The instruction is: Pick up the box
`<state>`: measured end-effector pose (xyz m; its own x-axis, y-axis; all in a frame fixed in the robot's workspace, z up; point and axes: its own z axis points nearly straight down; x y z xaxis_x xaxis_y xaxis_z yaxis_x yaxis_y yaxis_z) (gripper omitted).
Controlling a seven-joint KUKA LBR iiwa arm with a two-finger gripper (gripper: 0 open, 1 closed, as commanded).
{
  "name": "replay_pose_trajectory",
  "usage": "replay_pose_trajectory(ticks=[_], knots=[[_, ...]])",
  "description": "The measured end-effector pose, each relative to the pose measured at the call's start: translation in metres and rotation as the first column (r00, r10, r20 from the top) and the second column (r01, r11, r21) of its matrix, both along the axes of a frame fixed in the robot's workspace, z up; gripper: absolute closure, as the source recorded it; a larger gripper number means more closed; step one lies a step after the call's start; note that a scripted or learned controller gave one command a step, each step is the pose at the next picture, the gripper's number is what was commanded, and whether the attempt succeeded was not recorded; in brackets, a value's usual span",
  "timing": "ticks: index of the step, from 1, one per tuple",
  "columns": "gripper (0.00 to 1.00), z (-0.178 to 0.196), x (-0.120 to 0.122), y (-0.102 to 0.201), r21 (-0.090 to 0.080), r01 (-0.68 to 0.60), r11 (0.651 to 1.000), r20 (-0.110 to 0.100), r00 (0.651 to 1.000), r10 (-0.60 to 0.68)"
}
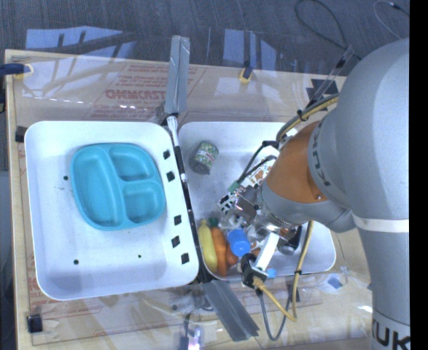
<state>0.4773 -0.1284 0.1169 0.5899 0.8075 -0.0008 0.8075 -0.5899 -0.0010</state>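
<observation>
One claw (235, 221), down low in the right-hand shallow white bin (272, 133), near its front-left corner. I cannot tell whether it is open, closed or gripping anything: my wrist and cable bundle cover it from above.

Just beside it: a yellow banana-shaped toy (208, 245) against the bin's left wall, an orange carrot-shaped toy (221, 243) touching that, and a round blue plastic piece (238, 240) next to the carrot. A small patterned, checkered-looking item (230, 203) shows at my wrist's left edge; my guess is that's the box, but it's too small and too covered to be sure. So the box's location is tentative: front-left of the right bin, at or under the claw.

Further out: a greenish cylindrical can (205, 157) lying on its side toward the bin's back-left, well apart from the pile. Left white bin (46, 195) holds a light blue three-compartment plastic tray (119, 184).

Step, as I judge it: at the grasp, not yet lifting. Next move calls for a confirmed closure on the box alone, then a straight lift clear of the toys.
</observation>
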Motion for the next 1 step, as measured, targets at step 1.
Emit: replay_pose_trajectory(ticks=[1], knots=[[1.00,0.0741,0.0295,0.0719,0.003,-0.177,0.984,-0.002,0.984,0.177]])
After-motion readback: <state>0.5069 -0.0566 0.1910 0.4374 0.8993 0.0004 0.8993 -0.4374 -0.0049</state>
